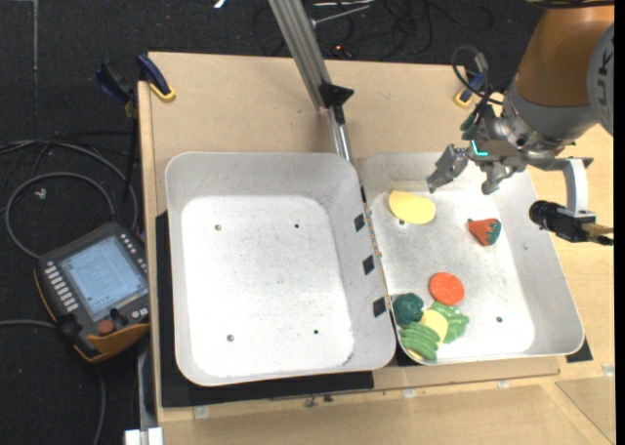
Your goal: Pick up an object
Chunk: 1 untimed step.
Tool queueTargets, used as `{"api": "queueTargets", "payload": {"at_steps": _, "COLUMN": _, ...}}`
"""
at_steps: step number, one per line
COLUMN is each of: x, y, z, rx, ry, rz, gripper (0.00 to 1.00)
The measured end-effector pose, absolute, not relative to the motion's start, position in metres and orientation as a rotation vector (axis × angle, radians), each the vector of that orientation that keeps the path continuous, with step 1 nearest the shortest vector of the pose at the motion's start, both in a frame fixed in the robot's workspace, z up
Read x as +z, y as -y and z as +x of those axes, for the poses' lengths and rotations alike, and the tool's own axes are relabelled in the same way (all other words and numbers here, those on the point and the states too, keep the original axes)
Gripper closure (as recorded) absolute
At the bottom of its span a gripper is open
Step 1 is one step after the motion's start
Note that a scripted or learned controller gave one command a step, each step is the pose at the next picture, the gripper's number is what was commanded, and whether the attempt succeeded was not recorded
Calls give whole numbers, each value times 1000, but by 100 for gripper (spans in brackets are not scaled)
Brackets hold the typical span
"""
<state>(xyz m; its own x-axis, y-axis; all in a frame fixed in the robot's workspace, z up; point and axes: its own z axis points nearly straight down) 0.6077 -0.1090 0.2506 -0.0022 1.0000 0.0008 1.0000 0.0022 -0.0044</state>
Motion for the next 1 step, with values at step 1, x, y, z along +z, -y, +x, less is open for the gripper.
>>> {"api": "queueTargets", "payload": {"at_steps": 1, "x": 253, "y": 109, "z": 608, "rx": 2, "ry": 2221, "rz": -2220, "gripper": 0}}
